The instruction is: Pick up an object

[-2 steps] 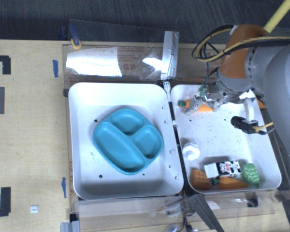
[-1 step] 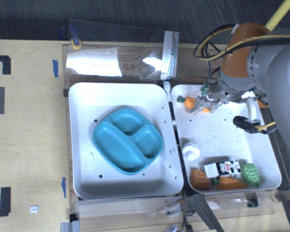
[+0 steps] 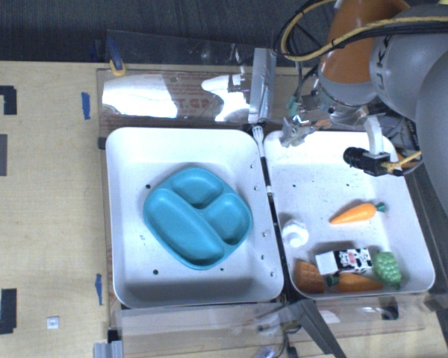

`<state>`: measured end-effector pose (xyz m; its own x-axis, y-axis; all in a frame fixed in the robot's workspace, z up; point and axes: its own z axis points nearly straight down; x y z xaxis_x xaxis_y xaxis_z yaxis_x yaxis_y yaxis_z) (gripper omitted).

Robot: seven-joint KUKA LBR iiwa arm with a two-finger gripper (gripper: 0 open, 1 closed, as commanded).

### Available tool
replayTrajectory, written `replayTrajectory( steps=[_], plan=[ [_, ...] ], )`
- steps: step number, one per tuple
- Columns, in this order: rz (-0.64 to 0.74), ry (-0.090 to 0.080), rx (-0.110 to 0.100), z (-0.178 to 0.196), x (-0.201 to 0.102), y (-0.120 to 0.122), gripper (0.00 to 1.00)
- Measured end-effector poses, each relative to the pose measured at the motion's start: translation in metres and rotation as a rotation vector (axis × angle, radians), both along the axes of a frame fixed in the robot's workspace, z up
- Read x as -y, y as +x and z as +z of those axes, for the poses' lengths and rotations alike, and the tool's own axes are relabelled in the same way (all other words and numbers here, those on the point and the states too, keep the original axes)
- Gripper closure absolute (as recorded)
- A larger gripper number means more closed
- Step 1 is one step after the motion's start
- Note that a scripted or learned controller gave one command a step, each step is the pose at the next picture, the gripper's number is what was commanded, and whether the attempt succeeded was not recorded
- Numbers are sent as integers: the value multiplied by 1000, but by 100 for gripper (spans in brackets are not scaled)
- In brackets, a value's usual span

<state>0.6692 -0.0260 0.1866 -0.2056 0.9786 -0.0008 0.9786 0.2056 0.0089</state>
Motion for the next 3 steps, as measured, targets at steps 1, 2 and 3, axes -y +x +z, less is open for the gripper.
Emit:
replayTrajectory(
  steps=[1, 2, 3],
  plan=[
    [-3, -1, -7, -4, 2, -2, 0],
    [25, -3, -10, 24, 91, -126, 0],
    [71, -9, 15, -78, 129, -124, 0]
  ],
)
